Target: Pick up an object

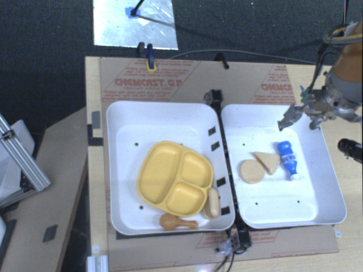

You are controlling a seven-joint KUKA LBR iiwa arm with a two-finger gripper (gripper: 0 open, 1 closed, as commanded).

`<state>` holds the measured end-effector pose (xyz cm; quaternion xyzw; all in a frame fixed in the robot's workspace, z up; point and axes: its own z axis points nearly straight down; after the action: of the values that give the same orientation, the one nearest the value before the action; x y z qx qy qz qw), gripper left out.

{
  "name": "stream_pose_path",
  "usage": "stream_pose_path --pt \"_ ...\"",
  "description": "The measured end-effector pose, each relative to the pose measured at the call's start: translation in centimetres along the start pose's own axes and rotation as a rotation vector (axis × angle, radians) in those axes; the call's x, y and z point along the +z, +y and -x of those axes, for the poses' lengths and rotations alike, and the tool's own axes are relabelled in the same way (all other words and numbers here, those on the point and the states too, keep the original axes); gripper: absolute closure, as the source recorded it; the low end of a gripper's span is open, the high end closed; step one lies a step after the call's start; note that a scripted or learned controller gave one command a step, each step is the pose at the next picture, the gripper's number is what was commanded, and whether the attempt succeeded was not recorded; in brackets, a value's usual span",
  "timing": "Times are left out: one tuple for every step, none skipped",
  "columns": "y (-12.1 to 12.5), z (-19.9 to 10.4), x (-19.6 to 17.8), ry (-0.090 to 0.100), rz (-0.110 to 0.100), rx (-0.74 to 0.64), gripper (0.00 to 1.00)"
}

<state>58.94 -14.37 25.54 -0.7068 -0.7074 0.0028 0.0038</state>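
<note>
The right bin (283,214) holds a blue bottle (287,159), a tan wedge (267,162) and a round tan disc (252,171), close together near its middle. My gripper (299,122) hangs over the bin's far right part, above and beyond the blue bottle. Its fingers are spread open with nothing between them. In the left bin (127,152) a yellow divided plate (174,179) lies beside a pale bread roll (212,203) and a brown drumstick (177,222).
A black divider with clips (222,152) runs between the bins. Both bins rest on a cardboard sheet (170,78). A shiny metal plate (135,16) lies beyond the bench, and an aluminium bar (20,157) stands at the left.
</note>
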Motion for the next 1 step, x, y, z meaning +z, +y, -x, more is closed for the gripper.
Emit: stream_pose_path --pt "0.21 -0.02 -0.61 -0.002 0.011 -0.002 0.0"
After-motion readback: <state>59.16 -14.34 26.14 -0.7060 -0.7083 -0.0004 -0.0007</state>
